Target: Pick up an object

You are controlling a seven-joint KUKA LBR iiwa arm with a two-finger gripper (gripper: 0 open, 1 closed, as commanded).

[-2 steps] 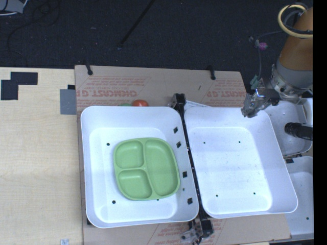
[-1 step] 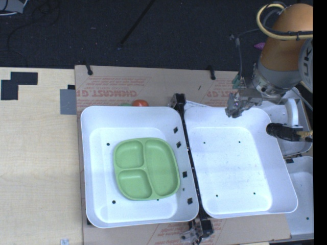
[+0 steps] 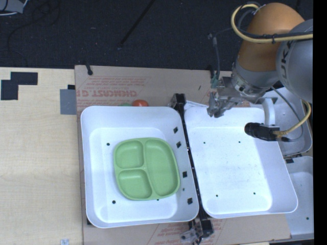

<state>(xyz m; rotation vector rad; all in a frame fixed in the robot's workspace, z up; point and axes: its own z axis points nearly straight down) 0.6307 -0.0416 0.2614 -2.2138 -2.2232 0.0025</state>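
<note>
- Pale wooden bench top (image 3: 36, 157) carries a sheet of brown cardboard (image 3: 153, 86), and on the cardboard sit two shallow white plastic bins, side by side and touching along a black clip strip (image 3: 186, 157).
- Left bin (image 3: 97, 188): one light green plastic plate with three compartments (image 3: 146, 168) lies flat near the middle of the floor, slightly turned relative to the bin walls.
- Small red-orange rounded object (image 3: 140, 103) sits outside the left bin, just behind its far wall, partly hidden by the rim. A hint of green shows beside it; I cannot tell what that is.
- Right bin (image 3: 240, 188): bare white floor with faint specks.
- My two-finger gripper (image 3: 218, 107) hangs at the far left corner of the right bin, over its back rim, well apart from the green plate.
- Gripper state: I cannot tell.
- Nothing visibly held.
</note>
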